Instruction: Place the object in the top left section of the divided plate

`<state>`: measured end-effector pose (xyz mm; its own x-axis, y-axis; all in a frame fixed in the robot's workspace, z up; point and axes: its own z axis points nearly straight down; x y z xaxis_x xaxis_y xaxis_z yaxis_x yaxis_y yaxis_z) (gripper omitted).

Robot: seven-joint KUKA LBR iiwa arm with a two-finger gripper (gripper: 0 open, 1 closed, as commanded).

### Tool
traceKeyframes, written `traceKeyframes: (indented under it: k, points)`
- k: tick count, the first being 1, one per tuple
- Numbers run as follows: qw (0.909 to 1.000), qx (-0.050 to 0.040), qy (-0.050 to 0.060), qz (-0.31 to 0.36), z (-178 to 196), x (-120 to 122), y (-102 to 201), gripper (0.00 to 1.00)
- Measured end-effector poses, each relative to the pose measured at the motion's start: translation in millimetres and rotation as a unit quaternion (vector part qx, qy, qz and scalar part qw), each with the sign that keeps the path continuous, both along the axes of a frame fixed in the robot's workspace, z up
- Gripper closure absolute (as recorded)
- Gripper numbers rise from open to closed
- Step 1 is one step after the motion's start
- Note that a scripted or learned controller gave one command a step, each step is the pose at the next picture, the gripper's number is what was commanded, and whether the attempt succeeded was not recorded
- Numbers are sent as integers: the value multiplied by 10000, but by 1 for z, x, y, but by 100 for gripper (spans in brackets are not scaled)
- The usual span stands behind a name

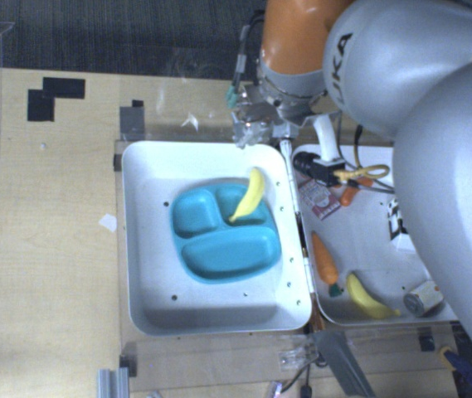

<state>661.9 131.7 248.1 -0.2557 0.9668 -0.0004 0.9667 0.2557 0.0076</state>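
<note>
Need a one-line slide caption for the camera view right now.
Banana lies tilted across the blue divided plate's upper right section in the left bin, claw above the bin's far edge.

Two bins are set side by side on the bench. In the left bin a divided plate is placed near the middle. A banana is laid tilted across the plate's upper right section, its top end reaching past the rim. In the right bin, a carrot and a second banana are found near the front, with scissors behind them.
</note>
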Motion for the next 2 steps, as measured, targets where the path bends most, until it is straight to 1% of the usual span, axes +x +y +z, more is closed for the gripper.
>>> traceKeyframes:
  k: [1, 2]
  points:
    - [10000, 1, 4, 2, 0, 0, 0, 0]
    - [10000, 5, 14, 81, -144, -83, -11, 0]
